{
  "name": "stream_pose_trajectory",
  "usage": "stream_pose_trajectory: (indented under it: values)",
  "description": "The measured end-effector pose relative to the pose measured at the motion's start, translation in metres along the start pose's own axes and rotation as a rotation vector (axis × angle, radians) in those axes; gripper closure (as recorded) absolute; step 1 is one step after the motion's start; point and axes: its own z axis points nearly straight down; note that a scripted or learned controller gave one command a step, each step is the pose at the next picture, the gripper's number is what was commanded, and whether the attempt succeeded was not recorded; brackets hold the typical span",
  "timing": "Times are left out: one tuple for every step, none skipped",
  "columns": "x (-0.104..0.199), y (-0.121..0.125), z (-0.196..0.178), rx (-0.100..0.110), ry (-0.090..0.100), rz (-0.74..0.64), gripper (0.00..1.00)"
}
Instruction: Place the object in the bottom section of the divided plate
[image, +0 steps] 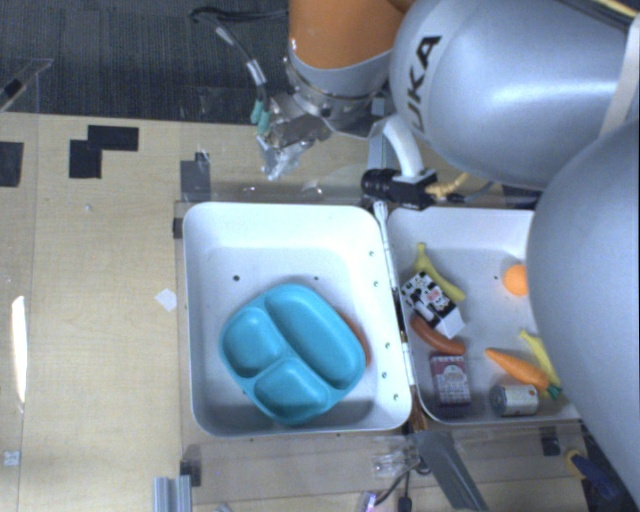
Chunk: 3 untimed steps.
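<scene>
Overhead, the tool (280, 150) hangs above the left bin's (210, 300) far rim, fingers close together, nothing between them. The blue divided plate (292, 350) lies in that bin, all three sections bare. Right bin (470, 225): banana (440, 280), carrot (518, 367), orange ball (515, 280), small can (515, 399), a boxed item (432, 303). Cannot tell which is the object.

Right bin (470, 225) holding banana (441, 279), carrot (518, 367), small can (515, 400), orange ball (515, 281)

right bin (470, 228) half hidden by arm (520, 90), jaws blurred
</scene>
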Motion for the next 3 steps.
stream_pose_trajectory:
  values:
    - [0.014,-0.04,0.15,0.007,0.001,0.101,1.0]
    - [0.028,-0.042,0.254,-0.006,0.001,-0.055,1.0]
    - [0.015,-0.057,0.056,0.001,0.0,0.165,1.0]
